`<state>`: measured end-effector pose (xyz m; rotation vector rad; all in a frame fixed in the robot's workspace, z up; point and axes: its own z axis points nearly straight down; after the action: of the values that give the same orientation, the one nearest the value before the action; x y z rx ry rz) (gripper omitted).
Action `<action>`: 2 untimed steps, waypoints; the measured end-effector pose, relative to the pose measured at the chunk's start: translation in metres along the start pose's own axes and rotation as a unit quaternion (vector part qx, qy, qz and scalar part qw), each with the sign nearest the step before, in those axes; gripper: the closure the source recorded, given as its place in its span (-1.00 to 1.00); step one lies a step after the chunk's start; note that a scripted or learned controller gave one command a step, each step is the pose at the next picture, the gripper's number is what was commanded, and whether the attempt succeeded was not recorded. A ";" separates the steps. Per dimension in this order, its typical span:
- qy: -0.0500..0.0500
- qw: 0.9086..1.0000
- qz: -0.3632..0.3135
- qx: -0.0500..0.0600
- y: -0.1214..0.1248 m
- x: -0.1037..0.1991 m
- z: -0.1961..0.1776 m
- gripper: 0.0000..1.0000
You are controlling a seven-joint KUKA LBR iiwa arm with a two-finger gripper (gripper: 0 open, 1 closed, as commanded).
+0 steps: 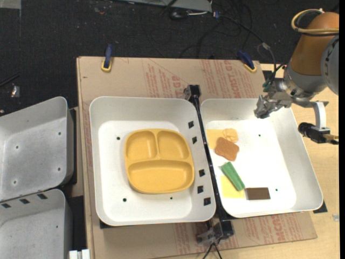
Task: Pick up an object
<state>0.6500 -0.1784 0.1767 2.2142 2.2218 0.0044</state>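
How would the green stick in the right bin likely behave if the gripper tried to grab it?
The green stick lies flat and low, partly on a yellow piece, so fingers might struggle to get under it. It looks small and probably light. Its flat shape suggests it would slide, not roll.

The arm (318, 42) is showing a rounded orange band over grey metal; its small grey pincer (262, 110) is looking blurred, perhaps cabled.

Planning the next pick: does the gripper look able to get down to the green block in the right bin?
Probably yes. The gripper is above the right bin's far edge, and the green block lies uncovered on the yellow piece, with nothing between.
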 end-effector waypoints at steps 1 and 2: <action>0.000 1.000 0.000 0.000 -0.006 0.000 -0.046 1.00; -0.001 1.000 0.000 -0.001 -0.004 0.000 -0.100 1.00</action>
<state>0.6455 -0.1782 0.2772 2.2130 2.2197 0.0055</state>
